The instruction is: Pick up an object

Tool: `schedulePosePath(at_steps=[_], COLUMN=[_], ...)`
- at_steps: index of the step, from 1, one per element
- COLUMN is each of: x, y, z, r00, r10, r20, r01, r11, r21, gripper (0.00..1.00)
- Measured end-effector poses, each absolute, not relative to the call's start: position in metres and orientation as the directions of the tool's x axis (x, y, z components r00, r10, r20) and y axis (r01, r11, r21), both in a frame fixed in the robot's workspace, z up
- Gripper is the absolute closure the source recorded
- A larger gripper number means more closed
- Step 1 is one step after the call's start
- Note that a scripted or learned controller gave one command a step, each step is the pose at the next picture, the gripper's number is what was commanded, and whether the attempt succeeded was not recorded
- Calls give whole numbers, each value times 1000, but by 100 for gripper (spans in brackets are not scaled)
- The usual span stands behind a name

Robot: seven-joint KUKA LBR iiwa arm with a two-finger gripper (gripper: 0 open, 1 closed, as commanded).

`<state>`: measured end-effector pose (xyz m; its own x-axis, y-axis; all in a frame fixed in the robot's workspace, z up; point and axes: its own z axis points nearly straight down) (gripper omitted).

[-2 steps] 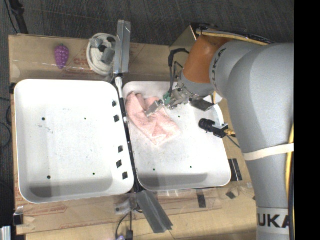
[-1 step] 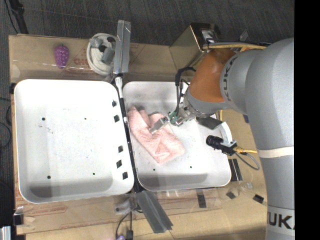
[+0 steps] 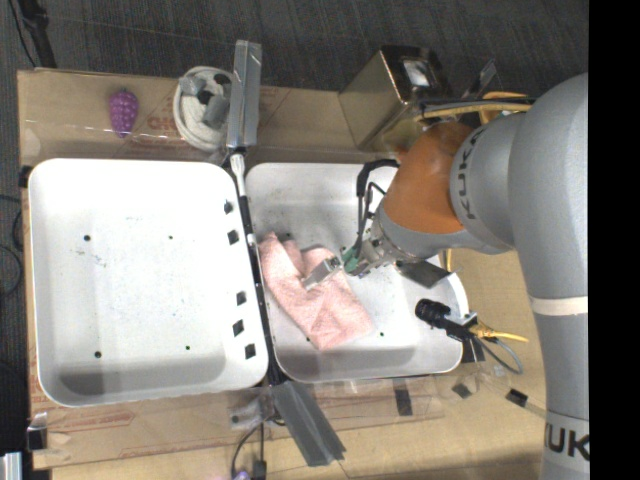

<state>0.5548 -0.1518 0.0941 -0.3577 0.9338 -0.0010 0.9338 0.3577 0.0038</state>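
A crumpled pink cloth (image 3: 312, 296) lies in the right bin (image 3: 310, 188), near the wall that divides the two bins. My gripper (image 3: 322, 271) is down over the cloth's upper part, its metal tip touching or just above the fabric. The grey arm with its orange band (image 3: 425, 190) reaches in from the right and hides the bin's right side. Whether any fabric sits between the fingers is hidden.
The left bin (image 3: 130, 278) is beside it, past the divider with its black clips (image 3: 240, 298). Behind the bins on the cardboard lie a purple object (image 3: 123, 111) and a white coiled roll (image 3: 203, 106). A brown box (image 3: 400, 83) stands behind the right bin.
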Motion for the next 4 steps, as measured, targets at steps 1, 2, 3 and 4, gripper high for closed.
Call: schedulePosePath(at_steps=[1, 2, 3, 4], x=[599, 578, 616, 616], y=[-112, -128, -99, -97], z=[93, 109, 93, 102], r00=[-466, -314, -350, -356], r10=[885, 949, 937, 935], r20=[-1, 3, -2, 1], r01=[885, 949, 937, 935], r11=[466, 314, 350, 356], r21=[1, -6, -1, -1], gripper=[0, 0, 0, 100])
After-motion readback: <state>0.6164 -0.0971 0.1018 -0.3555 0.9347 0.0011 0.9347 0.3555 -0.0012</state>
